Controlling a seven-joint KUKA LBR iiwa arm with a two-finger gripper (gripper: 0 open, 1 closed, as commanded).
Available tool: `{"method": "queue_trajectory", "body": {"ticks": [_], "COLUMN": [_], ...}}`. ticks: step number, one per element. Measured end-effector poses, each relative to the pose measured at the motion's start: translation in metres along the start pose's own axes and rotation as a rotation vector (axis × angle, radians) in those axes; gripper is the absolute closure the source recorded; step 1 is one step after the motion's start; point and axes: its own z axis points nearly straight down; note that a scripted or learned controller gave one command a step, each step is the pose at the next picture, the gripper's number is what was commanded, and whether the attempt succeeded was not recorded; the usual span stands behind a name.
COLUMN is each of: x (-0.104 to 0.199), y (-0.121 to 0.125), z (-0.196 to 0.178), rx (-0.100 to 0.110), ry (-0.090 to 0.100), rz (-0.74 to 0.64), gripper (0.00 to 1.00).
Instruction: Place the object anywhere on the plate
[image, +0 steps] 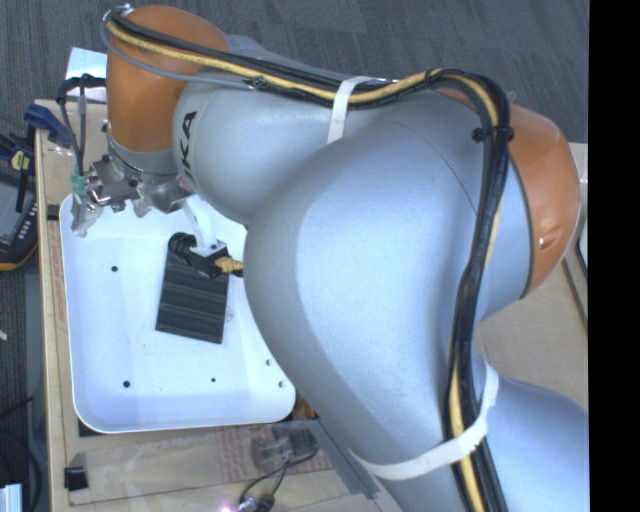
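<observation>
Black ribbed block (192, 300) flat in white bin (110, 400), lower right of fingers (88, 205), spread unclear

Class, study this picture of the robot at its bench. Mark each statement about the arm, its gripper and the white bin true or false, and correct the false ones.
1. The grey arm covers most of the view's right side. True.
2. The gripper is over the near edge of the white bin. False: it is at the bin's far left corner.
3. A black and yellow cable runs along the arm. True.
4. The band above the wrist is blue. False: it is orange.
</observation>
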Motion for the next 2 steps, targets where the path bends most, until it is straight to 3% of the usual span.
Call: {"method": "queue_trajectory", "body": {"ticks": [1, 2], "x": [0.001, 0.03], "y": [-0.07, -0.066], "z": [-0.016, -0.024], "rx": [0.007, 0.004], "ry": [0.0, -0.001], "rz": [0.555, 0.732], "gripper": [0.0, 0.0]}}
